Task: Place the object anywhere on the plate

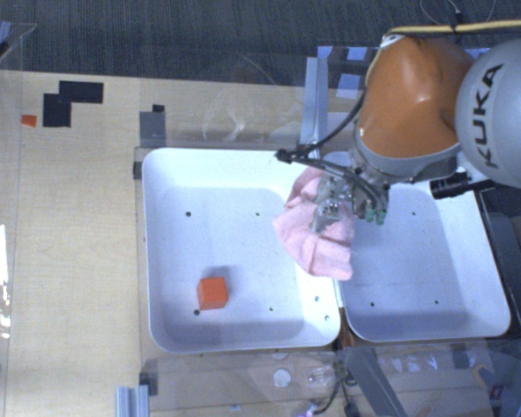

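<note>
Clearly the step in hand is carrying, and doing it well means keeping the pinch firm. The load should ride high enough that its hanging tail clears the rims between the bins, and be let go only once most of the fabric sits low over the plate, so it settles there instead of sliding off. The grey arm (495,120) reaches in over the right bin (443,320), its orange band above that bin's far left corner. The left bin (182,337) lies alongside, the two near rims almost touching. The pink cloth (317,241), which I take to be the task's thing, hangs bunched across the left bin's right edge, about midway along it, its lower tail drooping toward the seam between the bins. The gripper (332,211) sits at the cloth's upper right; the jaws look closed, with folds gathered between them. A small orange block (213,293) rests near the left bin's near left corner, well apart from the cloth.
</note>
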Available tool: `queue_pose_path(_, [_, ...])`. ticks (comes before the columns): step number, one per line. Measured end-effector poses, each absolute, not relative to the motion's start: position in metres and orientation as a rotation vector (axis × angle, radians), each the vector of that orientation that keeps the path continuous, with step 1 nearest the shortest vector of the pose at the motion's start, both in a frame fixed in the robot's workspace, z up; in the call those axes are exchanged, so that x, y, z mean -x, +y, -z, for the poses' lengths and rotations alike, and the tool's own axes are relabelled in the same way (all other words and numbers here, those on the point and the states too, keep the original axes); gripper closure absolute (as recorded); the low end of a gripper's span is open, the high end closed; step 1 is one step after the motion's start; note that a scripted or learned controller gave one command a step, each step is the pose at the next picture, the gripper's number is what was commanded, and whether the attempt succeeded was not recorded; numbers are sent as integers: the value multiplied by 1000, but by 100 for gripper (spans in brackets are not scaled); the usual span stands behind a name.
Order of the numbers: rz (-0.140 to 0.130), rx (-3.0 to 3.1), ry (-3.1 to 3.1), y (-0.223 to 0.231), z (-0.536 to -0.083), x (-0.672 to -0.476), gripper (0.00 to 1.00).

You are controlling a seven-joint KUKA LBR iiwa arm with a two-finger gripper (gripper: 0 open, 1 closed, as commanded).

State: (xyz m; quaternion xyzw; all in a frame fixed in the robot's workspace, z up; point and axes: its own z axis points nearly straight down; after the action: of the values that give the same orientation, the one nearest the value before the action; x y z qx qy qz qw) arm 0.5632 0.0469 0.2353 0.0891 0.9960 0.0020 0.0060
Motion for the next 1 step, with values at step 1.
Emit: queue_pose_path(1, [-6,3,3131,104,-226,-558,100])
